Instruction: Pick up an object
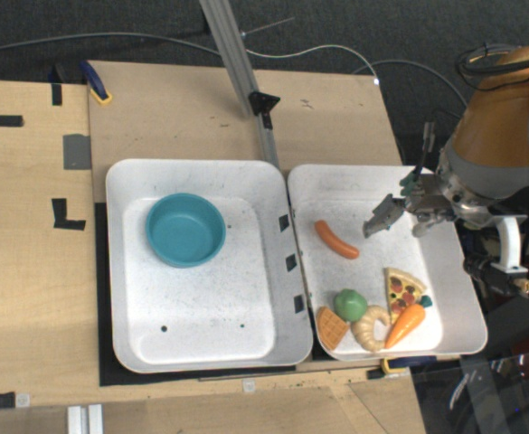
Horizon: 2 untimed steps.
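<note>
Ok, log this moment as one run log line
task: pick up an object | gripper: over right bin, nothing between fingers | nearest: sausage | left bin: blue bowl
</note>
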{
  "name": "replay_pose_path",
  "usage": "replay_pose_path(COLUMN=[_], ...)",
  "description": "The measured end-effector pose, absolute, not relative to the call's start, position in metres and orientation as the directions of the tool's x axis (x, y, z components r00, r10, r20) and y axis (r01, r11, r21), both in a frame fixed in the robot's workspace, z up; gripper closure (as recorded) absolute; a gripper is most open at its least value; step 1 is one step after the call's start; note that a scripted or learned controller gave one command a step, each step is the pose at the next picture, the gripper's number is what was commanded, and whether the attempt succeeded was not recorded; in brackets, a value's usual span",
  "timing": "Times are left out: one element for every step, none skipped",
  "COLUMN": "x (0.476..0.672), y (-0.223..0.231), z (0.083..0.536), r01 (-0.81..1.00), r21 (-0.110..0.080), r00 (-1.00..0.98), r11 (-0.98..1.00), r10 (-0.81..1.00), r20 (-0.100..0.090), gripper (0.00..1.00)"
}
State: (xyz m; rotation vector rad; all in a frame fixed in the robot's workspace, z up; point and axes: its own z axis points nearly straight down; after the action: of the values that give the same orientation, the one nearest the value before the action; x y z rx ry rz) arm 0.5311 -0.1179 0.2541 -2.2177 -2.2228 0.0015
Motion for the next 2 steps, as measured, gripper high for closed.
replay_pose_path(x=[0.531, 0.531], y=[-0.118, -0.112], z=[0.254, 0.209], r01=[1.000, 1.000], r21=[-0.002, -0.006], r00=[-0.002, -0.002], r11=[0.002, 0.002], r10=[1.000, 1.000], r20=[0.000, 0.000], gripper=[0.00, 0.00])
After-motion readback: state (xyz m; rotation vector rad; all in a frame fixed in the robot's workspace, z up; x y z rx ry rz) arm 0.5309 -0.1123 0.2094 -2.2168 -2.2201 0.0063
